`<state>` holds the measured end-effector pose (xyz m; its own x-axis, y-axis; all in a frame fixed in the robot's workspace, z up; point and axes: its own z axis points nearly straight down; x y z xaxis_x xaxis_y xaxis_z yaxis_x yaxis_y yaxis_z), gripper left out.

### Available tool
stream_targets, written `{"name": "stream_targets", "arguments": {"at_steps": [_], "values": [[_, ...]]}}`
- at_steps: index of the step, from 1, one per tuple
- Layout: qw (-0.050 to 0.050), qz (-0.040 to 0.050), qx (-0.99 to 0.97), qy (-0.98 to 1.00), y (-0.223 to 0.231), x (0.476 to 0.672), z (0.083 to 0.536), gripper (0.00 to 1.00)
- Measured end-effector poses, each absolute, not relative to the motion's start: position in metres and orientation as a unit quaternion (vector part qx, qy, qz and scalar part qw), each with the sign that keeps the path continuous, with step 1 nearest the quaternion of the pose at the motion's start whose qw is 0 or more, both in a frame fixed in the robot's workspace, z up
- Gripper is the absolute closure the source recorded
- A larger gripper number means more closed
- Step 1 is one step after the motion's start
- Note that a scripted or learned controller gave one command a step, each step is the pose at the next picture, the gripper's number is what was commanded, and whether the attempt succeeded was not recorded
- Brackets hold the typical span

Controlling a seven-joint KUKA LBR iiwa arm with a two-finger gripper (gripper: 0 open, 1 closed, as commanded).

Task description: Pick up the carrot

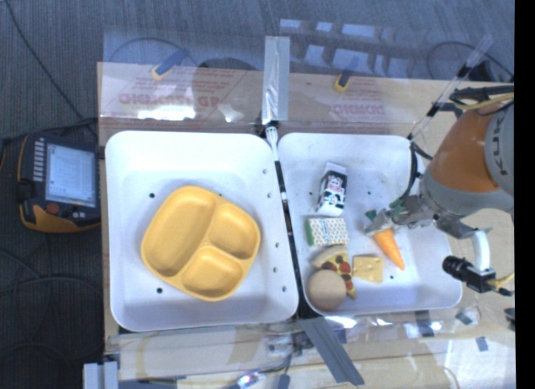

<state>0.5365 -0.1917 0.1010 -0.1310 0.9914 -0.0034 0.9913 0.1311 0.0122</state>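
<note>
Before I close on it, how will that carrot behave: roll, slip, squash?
The carrot looks like a stiff, smooth toy, so probably light and somewhat slippery. Its tapered cone shape may squirt out of a pinch or roll in an arc. It lies flat in the right bin, just beside the gripper, with a cheese wedge close by.

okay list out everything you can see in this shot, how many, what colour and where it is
bins: two, white, side by side on the bench
divided plate: one, yellow, in the left bin
carrot: one, orange, right bin, at the gripper's tip
milk carton: one, white and black, right bin, upper middle
cracker-like square: one, pale green, below the carton
pizza slice: one, yellow with red spots, right bin, lower part
cheese piece: one, yellow, beside the pizza
round bun: one, tan, right bin's lower left corner
handheld controller: one, black and orange, on the floor, left
gripper: one, grey arm with orange band, from the right
</note>
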Motion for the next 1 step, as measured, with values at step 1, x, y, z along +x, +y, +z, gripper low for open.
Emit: {"name": "stream_targets", "arguments": {"at_steps": [1], "values": [[0.0,-0.0009,0.679,0.734,-0.145,0.5583,0.2137,1.0]]}}
